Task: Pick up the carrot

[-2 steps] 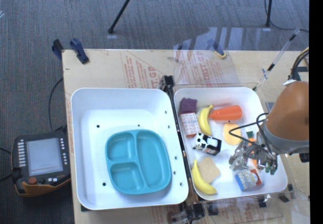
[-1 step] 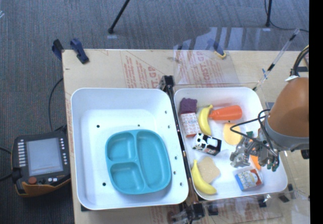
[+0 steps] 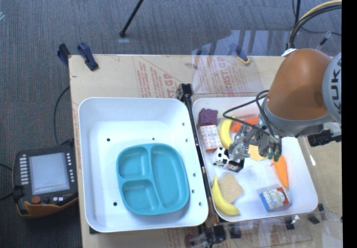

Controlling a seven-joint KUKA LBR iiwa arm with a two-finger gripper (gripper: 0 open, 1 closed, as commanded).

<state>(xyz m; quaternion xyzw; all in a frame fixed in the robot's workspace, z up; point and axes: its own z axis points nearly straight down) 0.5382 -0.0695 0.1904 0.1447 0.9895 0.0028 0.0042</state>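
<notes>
While the arm (image 3: 301,87), a bulky grey and orange dome, hangs over the right bin (image 3: 309,196), the step looks like the approach, nothing gripped. A smooth teal divided plate (image 3: 152,177) sits in the left bin (image 3: 89,129). The gripper (image 3: 245,149) hovers mid-bin; whether its fingers are parted cannot be told. Next it must shift right: the tapered orange carrot (image 3: 281,170) lies just beside it, centre-right.
</notes>
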